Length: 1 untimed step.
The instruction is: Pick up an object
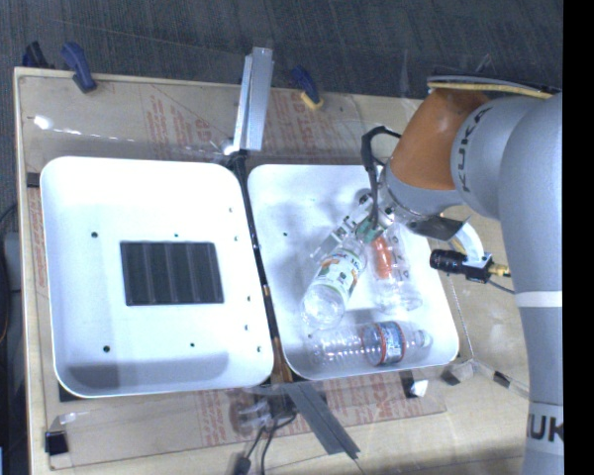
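Note:
Several clear plastic bottles lie in the right bin (277, 206). One with a yellow-green label (337, 277) lies tilted in the middle. Another with an orange label (388, 265) lies just right of it. A third with a blue label (376, 343) lies along the bin's near wall. My gripper (369, 224) is down in the right bin at the upper ends of the yellow-green and orange-labelled bottles. The grey arm and its orange band (431, 151) cover the wrist from above.
The left bin (79, 196) has a dark ribbed rectangle (171, 272) on its floor. A metal bar (252, 97) stands between the bins at the far side. Blue clamps (77, 64) hold the bench's far edge. A cable loops beside the wrist.

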Tool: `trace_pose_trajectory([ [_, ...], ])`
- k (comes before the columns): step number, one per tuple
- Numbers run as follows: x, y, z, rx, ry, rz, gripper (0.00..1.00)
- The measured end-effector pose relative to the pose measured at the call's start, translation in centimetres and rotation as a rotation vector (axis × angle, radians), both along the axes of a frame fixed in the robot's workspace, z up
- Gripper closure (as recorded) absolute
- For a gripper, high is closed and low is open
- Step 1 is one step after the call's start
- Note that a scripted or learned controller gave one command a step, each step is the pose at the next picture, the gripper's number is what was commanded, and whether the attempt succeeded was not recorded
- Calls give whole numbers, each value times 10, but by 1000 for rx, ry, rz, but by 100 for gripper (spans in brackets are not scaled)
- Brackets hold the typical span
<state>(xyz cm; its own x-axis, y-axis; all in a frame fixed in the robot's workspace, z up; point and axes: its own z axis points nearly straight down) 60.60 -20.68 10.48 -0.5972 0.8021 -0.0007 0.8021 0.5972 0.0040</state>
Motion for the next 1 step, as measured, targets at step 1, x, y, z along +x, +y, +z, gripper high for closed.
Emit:
trace_pose_trajectory([
  [1, 1, 1, 11, 0, -2, 5, 100],
])
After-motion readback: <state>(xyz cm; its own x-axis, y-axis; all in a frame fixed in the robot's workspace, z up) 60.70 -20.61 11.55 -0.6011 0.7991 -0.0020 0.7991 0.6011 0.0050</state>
